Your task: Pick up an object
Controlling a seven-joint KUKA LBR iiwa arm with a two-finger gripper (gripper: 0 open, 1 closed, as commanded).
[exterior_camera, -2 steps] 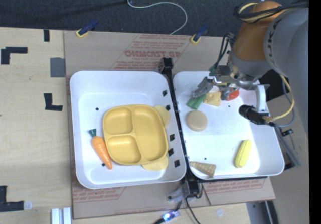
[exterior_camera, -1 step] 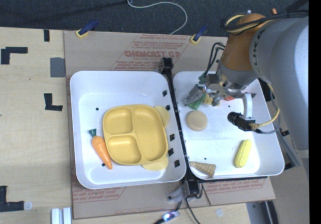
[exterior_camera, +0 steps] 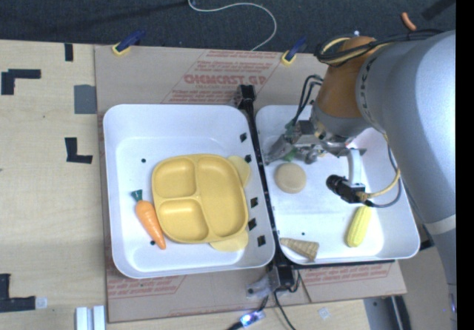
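left bin (exterior_camera: 118, 173): tray (exterior_camera: 198, 197), carrot (exterior_camera: 149, 222) | right bin (exterior_camera: 392, 240): cookie (exterior_camera: 290, 177), corn (exterior_camera: 358, 226)

Bench (exterior_camera: 44, 195): light wood top w/ black tape marks on left side. Cardboard sheet (exterior_camera: 222, 73) w/ red print lies flat on it, clipped at far edge by two blue/yellow clamps (exterior_camera: 129, 41). Two white bins sit side by side on the cardboard, touching: left bin (exterior_camera: 118, 129), right bin (exterior_camera: 404, 243). White cable (exterior_camera: 237, 10) loops beyond far edge.
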